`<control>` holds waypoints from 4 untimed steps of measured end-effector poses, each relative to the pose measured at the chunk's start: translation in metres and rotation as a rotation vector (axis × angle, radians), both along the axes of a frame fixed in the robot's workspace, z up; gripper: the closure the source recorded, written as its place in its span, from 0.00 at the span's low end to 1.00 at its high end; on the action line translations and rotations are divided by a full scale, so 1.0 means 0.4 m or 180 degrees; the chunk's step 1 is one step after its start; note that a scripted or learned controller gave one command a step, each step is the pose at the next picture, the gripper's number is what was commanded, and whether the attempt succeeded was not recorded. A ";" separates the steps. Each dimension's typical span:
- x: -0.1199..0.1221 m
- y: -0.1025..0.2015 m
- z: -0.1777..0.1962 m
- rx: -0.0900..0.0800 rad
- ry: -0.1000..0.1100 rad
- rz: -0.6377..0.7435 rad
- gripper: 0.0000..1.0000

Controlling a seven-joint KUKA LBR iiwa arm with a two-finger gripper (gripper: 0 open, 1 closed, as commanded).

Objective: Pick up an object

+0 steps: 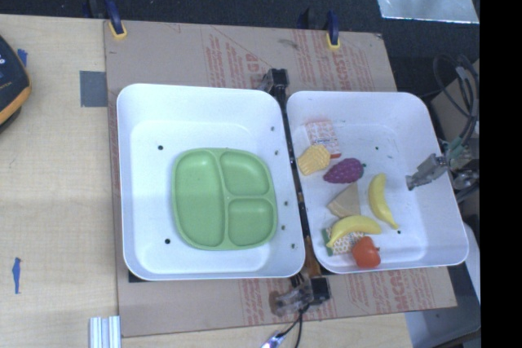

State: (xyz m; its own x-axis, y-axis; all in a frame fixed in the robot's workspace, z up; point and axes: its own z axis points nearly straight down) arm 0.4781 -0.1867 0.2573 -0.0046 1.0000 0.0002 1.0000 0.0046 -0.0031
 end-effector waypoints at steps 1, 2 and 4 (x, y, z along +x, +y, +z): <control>0.065 0.032 -0.397 0.0003 0.0009 0.0003 0.00; 0.066 0.029 -0.370 -0.0003 0.0007 0.0015 1.00; 0.206 0.373 -0.162 0.0004 -0.0005 0.0001 1.00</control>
